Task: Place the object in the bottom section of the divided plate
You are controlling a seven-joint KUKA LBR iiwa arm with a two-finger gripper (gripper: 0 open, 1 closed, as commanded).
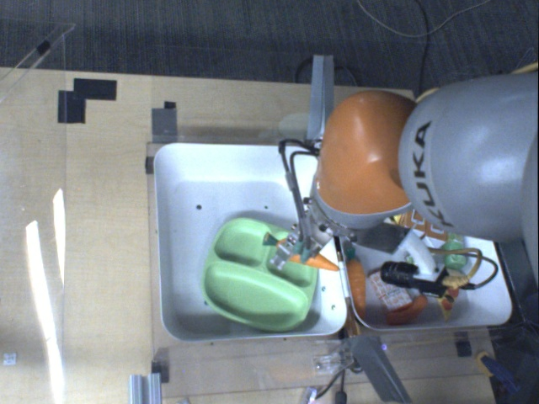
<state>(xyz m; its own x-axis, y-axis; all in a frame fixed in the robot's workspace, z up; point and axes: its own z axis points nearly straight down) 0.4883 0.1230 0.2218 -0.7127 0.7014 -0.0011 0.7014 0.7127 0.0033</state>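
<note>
Green divided plate (pixel 253 284) sits in the left bin (pixel 181 225). The end effector (pixel 290 252) hovers at the plate's right edge, clamped on an orange carrot (pixel 320 262).

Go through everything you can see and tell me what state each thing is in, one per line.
Divided plate: green, lying tilted in the left bin.
Gripper: low over the plate's right edge.
Orange object: at the gripper, on the plate's right rim.
Right bin: holds several mixed items.
</note>
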